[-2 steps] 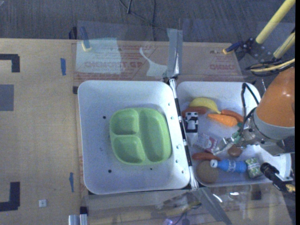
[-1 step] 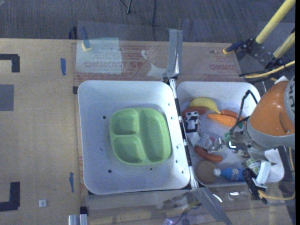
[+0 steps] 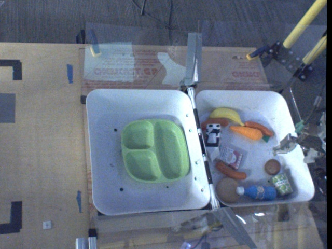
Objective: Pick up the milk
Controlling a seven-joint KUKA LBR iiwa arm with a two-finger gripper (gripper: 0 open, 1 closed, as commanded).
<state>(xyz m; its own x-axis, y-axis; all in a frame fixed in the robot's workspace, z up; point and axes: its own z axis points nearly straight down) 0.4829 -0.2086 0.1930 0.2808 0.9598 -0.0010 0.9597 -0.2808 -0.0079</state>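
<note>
right bin (image 3: 290,105): cow-patterned milk (image 3: 212,134) beside banana (image 3: 228,115)

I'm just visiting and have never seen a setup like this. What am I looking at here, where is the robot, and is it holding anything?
This is one camera above a bench, looking down at a slant. Two shallow white bins sit side by side. The left bin holds a green divided plate. The right bin holds toy groceries: a banana, a carrot, a blue bottle, and the small black-and-white milk carton that the robot should pick up. The robot arm comes in from the right; its gripper hangs over the right bin's right side, well apart from the milk. Nothing shows between its fingers.
</note>
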